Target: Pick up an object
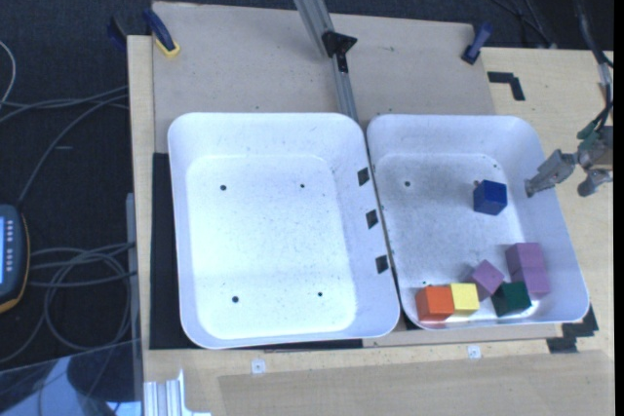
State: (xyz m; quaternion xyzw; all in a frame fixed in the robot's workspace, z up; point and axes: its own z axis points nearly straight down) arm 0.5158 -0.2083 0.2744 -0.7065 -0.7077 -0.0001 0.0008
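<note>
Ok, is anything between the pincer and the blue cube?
Nothing visible. The pincer sits at the right bin's right rim, the blue cube just left of it with bare bin floor between. The other blocks cluster in the near corner.

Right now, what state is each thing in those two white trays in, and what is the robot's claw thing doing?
Blue cube: alone mid-bin, apart from the rest.
Orange block: at the near wall, touching the yellow one.
Yellow block: beside the orange.
Small purple block: tilted.
Green block: in the near corner.
Tall purple block: by the right wall.
Right bin: holds all blocks.
Gripper: fingers open, holding nothing, over the right rim.
</note>
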